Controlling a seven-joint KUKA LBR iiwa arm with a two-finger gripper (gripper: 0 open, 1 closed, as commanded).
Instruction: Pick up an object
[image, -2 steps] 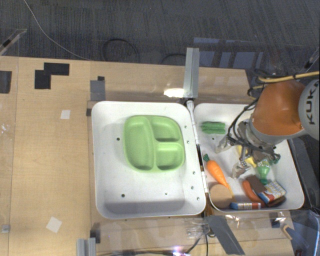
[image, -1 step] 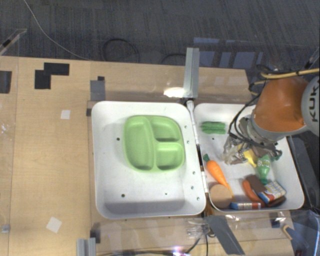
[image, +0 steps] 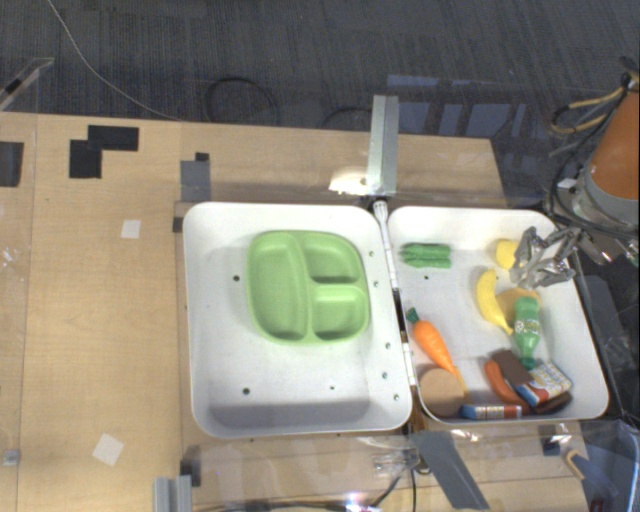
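Note:
My gripper (image: 537, 266) hangs over the far right part of the right bin (image: 590, 345), its metal fingers spread and nothing between them. Just left of it lie a small yellow piece (image: 505, 251) and a yellow banana (image: 490, 301). Directly below it lies a green bottle (image: 527, 335). A green pickle (image: 425, 255) rests near the bin's far left corner. An orange carrot (image: 434, 343) lies by the left wall.
The left bin (image: 215, 330) holds a green divided plate (image: 307, 286). At the right bin's near end lie a brown round piece (image: 440, 384), a sausage (image: 500, 381), a marker (image: 490, 411) and a small packet (image: 548, 380). A metal post (image: 383, 140) stands behind the bins.

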